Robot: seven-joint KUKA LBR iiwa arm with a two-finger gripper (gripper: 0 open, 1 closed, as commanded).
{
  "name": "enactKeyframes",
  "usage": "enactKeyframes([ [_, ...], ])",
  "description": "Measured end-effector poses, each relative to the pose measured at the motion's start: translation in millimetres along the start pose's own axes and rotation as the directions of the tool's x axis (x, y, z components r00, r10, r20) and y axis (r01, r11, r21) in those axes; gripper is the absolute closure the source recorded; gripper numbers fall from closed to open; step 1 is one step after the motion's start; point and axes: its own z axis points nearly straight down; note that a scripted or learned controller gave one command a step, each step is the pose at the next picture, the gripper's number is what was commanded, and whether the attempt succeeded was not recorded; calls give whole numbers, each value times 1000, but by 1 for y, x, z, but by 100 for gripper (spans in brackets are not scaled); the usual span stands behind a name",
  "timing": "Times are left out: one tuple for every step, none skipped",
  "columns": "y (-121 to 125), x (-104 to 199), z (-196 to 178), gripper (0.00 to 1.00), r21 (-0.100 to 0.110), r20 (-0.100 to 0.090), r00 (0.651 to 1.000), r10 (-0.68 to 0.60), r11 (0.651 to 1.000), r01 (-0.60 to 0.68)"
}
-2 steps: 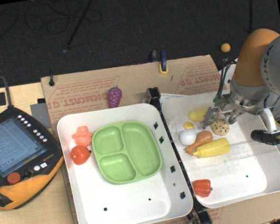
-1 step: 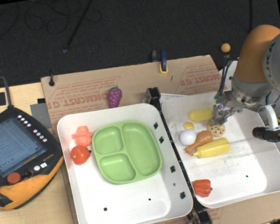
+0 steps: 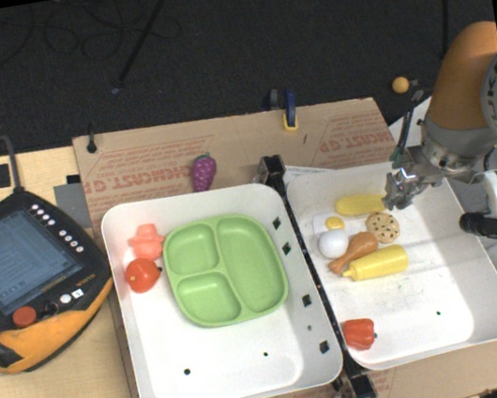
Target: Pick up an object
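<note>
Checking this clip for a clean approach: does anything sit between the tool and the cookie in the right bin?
Nothing visible does. The tool hangs just right of and above the cookie, with bare bin floor between them. The yellow piece lies to the tool's left, and the chicken drumstick lies on the cookie's far side.

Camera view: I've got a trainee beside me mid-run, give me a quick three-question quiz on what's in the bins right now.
1. True or false: the green divided plate lies in the left bin.
2. Which item sits nearest the pincer? A) the red pepper B) the cookie C) the tomato
3. Fill in: the purple grapes lie outside both bins, on the ____ behind the left bin.

Key: 1 true. 2 B; the pincer hovers over the right bin, just above the cookie. 3 cardboard.
</note>
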Motion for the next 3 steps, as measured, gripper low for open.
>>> enactKeyframes([
  [5,-2,-44,100,-2,1,1000,0,1000,0],
  [5,-4,-84,100,-1,1,1000,-1,1000,1],
  [-17,54,-85,100,5,-3,1000,0,1000,0],
])
